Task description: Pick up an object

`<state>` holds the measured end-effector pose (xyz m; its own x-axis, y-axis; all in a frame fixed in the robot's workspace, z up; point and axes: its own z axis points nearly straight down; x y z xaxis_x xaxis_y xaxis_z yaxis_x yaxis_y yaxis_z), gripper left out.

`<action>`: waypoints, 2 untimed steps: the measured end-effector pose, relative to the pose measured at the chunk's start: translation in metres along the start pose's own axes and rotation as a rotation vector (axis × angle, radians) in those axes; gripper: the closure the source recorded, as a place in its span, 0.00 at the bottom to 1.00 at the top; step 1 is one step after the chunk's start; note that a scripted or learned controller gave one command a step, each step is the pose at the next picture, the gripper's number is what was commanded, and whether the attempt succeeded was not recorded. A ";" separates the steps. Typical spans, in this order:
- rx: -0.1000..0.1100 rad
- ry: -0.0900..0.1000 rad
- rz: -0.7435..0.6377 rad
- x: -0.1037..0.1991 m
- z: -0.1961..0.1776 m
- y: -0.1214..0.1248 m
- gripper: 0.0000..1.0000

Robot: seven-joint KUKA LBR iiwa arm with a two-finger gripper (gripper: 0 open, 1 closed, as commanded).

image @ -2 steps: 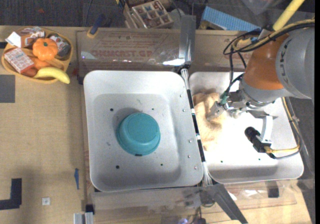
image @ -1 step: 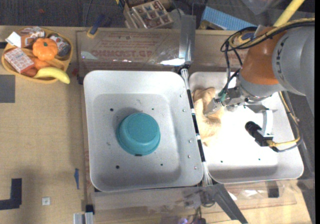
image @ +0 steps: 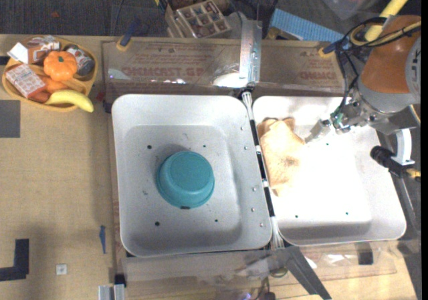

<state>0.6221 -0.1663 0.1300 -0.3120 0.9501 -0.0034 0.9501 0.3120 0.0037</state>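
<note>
Lettering on the far cardboard wall (image: 180,65) is too faint to read, while the arm (image: 391,68) slants its tool (image: 315,131), fingers' state unclear, toward the tan cloth (image: 281,155) in the right bin (image: 348,225).

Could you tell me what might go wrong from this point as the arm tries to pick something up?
The tan cloth-like object lies against the right bin's left wall, so the tool could strike the wall or catch just a fold. The teal bowl sits upside down in the left bin; its smooth rounded shape may let the tool slip off.
</note>
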 end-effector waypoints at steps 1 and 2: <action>0.002 -0.005 -0.064 0.036 0.039 0.060 0.00; 0.004 -0.008 -0.101 0.039 0.039 0.060 0.00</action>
<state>0.6673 -0.1107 0.0914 -0.4063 0.9137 -0.0120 0.9137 0.4063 -0.0008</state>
